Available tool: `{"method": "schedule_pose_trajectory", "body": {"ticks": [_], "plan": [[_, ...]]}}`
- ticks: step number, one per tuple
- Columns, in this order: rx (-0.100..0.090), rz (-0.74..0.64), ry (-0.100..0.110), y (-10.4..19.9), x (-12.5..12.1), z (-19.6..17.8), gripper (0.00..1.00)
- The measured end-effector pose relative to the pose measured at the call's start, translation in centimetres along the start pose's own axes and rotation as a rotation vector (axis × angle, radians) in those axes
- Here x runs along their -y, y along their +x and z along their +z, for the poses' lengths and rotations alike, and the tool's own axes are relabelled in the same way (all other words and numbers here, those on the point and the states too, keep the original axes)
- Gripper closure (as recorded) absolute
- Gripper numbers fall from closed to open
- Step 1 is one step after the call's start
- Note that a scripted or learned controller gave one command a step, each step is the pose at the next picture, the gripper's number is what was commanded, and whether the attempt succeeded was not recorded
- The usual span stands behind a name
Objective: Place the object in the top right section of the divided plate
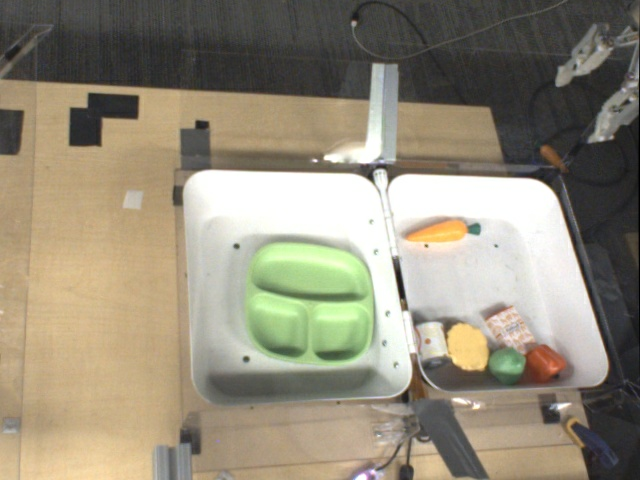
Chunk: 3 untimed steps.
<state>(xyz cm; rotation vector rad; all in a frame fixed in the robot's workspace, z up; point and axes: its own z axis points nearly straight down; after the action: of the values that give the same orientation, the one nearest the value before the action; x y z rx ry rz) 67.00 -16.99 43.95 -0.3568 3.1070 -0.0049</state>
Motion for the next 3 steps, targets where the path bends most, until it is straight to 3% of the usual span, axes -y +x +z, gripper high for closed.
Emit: {"method": "schedule_pose_trajectory", "body": {"ticks": [1, 3], "plan": [[0.013, -0.001, 0.004, -0.2, -0.1, -1.5, 1.00], [0.039, -0.003, 0.011, -0.6, -0.4, -4.5, 1.00]]}}
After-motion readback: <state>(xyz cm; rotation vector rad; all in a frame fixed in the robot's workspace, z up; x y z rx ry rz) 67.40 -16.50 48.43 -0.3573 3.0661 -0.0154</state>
